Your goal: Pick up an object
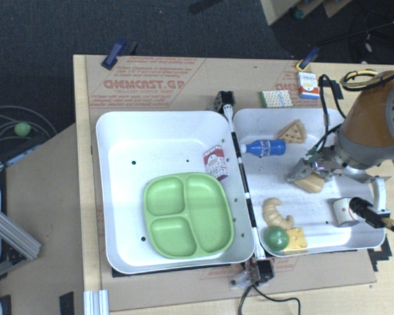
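Green ball (274,238) is sitting at the right bin's (315,248) front edge; end effector (306,170) is hovering narrow over a tan block (311,184), probably risking just nudging it.

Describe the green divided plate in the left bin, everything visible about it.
The green divided plate is pale green, looks like smooth plastic, and has a rounded-square outline with three compartments: two along its far side and one at the near left. It lies flat and right side up on the floor of the left bin, toward the near right corner, turned slightly askew. A small red-and-white packet sits at its far edge; whether they touch is unclear.
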Available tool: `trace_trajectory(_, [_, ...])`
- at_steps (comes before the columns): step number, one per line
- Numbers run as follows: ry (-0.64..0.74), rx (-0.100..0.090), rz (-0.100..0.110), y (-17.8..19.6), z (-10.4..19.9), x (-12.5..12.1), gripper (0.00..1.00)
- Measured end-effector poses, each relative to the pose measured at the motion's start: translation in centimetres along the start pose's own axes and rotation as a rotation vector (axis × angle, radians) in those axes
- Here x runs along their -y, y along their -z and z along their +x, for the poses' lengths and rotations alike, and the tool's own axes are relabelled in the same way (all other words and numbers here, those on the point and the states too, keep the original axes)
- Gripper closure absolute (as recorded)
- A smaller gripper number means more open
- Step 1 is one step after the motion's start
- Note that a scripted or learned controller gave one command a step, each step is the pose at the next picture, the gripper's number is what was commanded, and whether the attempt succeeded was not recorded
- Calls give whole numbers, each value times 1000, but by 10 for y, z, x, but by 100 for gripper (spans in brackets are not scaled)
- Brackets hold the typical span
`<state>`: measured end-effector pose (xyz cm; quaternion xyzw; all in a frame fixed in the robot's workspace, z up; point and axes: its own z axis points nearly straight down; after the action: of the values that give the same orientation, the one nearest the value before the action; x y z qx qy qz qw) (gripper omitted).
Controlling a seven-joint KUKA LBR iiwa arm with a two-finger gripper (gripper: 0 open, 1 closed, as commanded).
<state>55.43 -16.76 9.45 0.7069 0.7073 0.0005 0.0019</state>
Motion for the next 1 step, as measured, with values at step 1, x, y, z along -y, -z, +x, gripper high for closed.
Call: trace_trajectory(1, [4, -4, -1, 92, 108, -23, 100])
